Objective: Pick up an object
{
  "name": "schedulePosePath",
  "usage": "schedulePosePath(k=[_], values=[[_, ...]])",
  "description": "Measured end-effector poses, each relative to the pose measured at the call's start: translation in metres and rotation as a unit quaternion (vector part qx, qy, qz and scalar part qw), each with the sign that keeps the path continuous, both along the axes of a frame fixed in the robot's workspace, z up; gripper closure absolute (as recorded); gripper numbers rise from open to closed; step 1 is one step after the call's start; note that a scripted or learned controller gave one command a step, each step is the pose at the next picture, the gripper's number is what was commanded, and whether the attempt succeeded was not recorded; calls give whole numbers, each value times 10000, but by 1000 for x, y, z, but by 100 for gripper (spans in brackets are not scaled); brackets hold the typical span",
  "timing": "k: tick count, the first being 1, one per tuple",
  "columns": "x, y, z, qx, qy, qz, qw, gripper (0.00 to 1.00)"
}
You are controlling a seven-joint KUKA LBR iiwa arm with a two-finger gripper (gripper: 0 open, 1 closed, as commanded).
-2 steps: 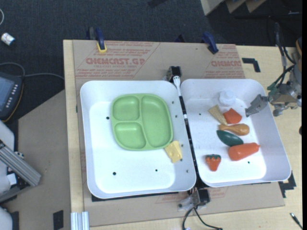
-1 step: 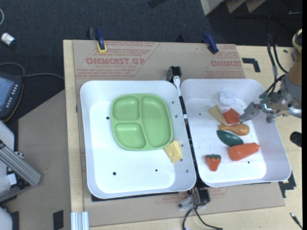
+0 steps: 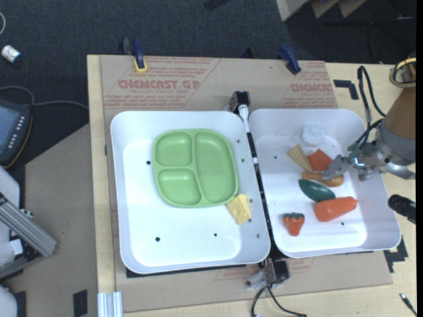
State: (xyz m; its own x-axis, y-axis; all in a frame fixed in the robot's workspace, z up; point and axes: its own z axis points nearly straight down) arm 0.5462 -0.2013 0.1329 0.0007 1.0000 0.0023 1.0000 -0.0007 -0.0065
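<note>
Strawberry [image 3: 294, 222] nearest; claw [image 3: 338, 168] above brown, red pieces [image 3: 320, 160].

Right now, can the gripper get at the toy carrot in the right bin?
Probably yes. The gripper hangs over the right bin, and the toy carrot lies just below it in the view, its top uncovered, with the dark green piece close beside it.

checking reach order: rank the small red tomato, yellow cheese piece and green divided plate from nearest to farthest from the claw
1. small red tomato, right bin, below and left of the claw
2. yellow cheese piece, left bin's right side
3. green divided plate, left bin's middle
</note>
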Motion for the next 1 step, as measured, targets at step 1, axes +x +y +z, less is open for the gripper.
schedulePosePath(k=[1], values=[[0, 0, -50, -9, -25, 7, 10000, 0]])
